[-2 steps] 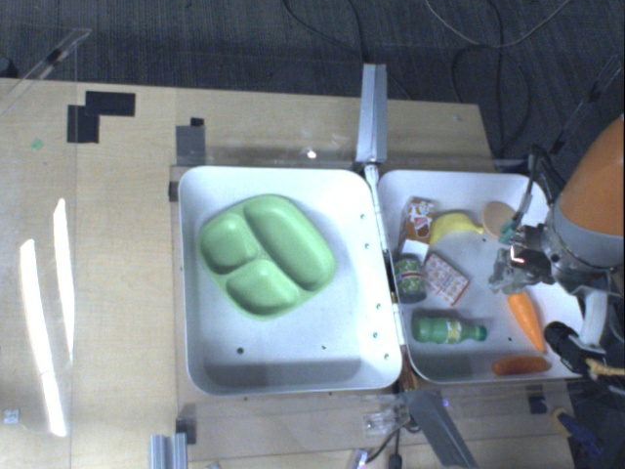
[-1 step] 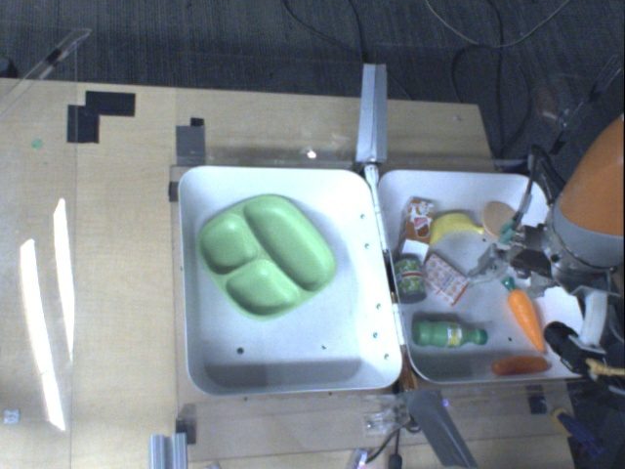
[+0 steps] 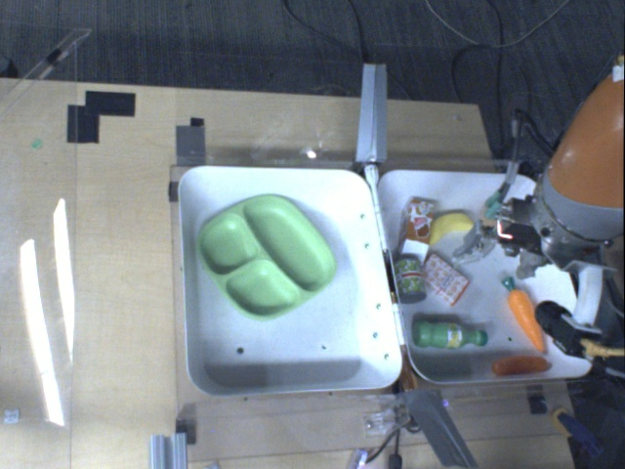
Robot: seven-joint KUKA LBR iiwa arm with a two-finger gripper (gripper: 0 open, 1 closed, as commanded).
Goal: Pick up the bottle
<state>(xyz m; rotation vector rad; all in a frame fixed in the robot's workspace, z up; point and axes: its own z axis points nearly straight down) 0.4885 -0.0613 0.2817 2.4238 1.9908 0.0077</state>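
A robotics lab: bench [image 3: 117, 291] with bins [image 3: 195, 291], loose cables [image 3: 332, 13].

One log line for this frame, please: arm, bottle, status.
arm: over right bin | gripper: beside lemon | bottle: lying flat near front wall, untouched | status: not picked

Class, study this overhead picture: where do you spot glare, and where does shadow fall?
Camera view: bright streaks of glare on the wooden bench at left; a small glint behind the left white bin, whose floor darkens near its front wall; soft shadow edges the green plastic bottle.
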